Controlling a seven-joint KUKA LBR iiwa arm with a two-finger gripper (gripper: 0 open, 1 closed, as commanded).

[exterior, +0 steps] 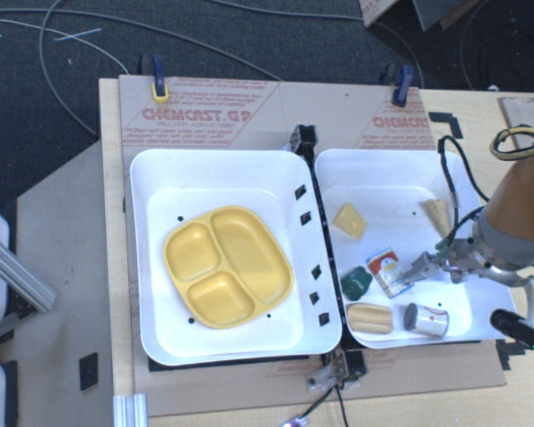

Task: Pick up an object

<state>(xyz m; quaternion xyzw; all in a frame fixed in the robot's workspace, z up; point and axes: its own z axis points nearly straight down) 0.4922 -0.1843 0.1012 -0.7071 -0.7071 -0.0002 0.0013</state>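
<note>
We judge a glancing contact the main risk: the gripper [408,274] sits low in the right bin [374,172], just beside a small red-and-white packet [385,268], with a green lump [356,283], tan cylinder [370,318] and metallic can [426,319] crowded near. We cannot tell the jaw state. The left bin [151,238] bears a glossy yellow divided tray [228,265].

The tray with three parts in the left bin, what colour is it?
Yellow. The tray shows plainly in the camera view, lying in the left bin.
</note>
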